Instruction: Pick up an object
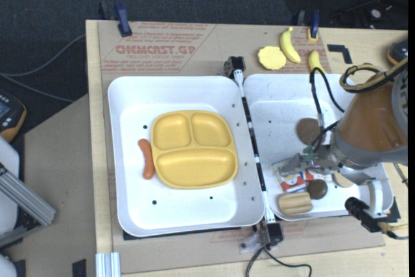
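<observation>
Your tool [310, 164] hung low over the right bin [272, 107], its tip among the clutter there; whether it was open or closed could not be told. A bun [295, 204] lay just below it, a brown round piece [317, 189] beside, possibly touching. The yellow tray [193, 149] sat in the left bin [130, 139].

The arm [373, 126] is a thick rounded grey body wrapped by a broad orange band [369, 123], with a black cable [319, 97] looping over that band and a small metal pincer [310, 162] carrying touches of green and red just below the band.
</observation>
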`<state>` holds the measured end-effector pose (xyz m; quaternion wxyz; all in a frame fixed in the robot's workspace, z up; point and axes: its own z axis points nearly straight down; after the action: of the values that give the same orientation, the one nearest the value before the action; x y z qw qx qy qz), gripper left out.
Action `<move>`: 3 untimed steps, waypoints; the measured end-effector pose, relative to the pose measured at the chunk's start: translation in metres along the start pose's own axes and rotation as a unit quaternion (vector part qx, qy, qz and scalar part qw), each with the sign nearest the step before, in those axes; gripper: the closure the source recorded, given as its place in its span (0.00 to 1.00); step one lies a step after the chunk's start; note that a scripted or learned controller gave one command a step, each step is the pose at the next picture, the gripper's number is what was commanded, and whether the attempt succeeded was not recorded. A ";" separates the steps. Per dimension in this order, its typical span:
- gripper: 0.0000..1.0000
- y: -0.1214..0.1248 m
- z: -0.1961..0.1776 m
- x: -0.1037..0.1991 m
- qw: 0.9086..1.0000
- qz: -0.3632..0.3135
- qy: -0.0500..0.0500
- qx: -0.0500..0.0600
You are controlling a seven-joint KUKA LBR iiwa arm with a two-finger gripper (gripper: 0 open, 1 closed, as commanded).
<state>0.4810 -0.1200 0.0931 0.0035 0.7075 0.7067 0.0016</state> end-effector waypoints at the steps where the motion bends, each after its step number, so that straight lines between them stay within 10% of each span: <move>1: 0.00 0.079 0.004 -0.081 1.000 0.000 -0.002 -0.004; 2: 0.00 0.166 0.007 -0.021 1.000 -0.005 0.000 -0.002; 3: 0.00 0.188 0.007 -0.036 1.000 -0.002 0.000 0.000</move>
<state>0.6689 -0.1564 0.0872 0.0038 0.7064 0.7078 0.0016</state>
